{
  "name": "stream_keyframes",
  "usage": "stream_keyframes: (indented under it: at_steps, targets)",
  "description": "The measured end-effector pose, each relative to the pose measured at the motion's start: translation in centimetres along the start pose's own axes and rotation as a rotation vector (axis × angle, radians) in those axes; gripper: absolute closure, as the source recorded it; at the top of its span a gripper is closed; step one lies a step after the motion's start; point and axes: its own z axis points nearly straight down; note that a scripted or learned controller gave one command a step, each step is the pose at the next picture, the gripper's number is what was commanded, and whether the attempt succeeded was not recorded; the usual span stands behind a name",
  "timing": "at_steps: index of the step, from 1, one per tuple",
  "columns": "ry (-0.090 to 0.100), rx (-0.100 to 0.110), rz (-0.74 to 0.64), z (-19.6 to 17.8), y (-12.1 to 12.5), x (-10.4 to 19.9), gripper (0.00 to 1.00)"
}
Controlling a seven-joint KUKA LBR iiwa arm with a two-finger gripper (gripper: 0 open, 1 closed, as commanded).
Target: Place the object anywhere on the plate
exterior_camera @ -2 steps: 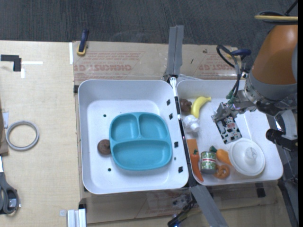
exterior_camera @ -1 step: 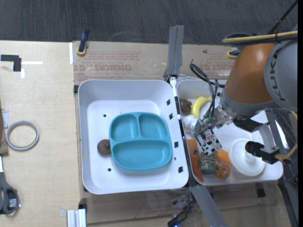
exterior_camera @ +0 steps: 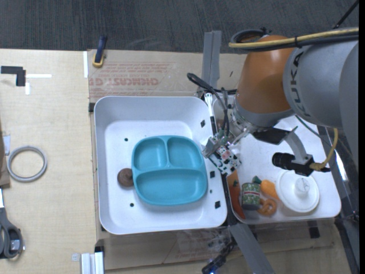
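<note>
Plate [exterior_camera: 170,170]: a teal dish divided into three compartments, two small ones at the far side and one long one at the near side. It lies flat in the middle of the left bin [exterior_camera: 104,153].

Starting from the left of the view, the pale wooden bench [exterior_camera: 45,119] carries a grey ring [exterior_camera: 25,163] lying flat, with a pair of scissors [exterior_camera: 8,240] at the near left edge. Next comes the left bin, white and shallow. A small brown round object [exterior_camera: 125,177] rests on its floor, touching or just beside the plate's left rim. Behind this bin lies a sheet of brown cardboard [exterior_camera: 148,76] with red print.

Further right, the gripper [exterior_camera: 221,152] hangs over the wall between the two bins, just beside the plate's right edge. A small black-and-white checkered tag sits on it. Whether it is open or closed cannot be told from here, and no item can be seen in its grasp.

The grey arm [exterior_camera: 325,79], with its orange band [exterior_camera: 265,76], reaches in from the right, above the right bin [exterior_camera: 319,213]. On that bin's floor, near its front edge, are a green can [exterior_camera: 250,194], orange pieces [exterior_camera: 268,203] just beside it, and a white round container [exterior_camera: 299,192] further right.
</note>
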Motion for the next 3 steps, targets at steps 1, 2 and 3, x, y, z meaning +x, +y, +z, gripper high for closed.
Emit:
stream_keyframes:
  at_steps: [1, 2, 3]
  targets:
    - [0.000, 0.000, 0.000, 0.0, 0.0, 0.0, 0.00]
    - [0.002, 0.006, 0.002, -0.5, -0.1, -0.2, 1.00]
    - [0.000, 0.000, -0.265, 2.3, 4.9, 5.7, 1.00]
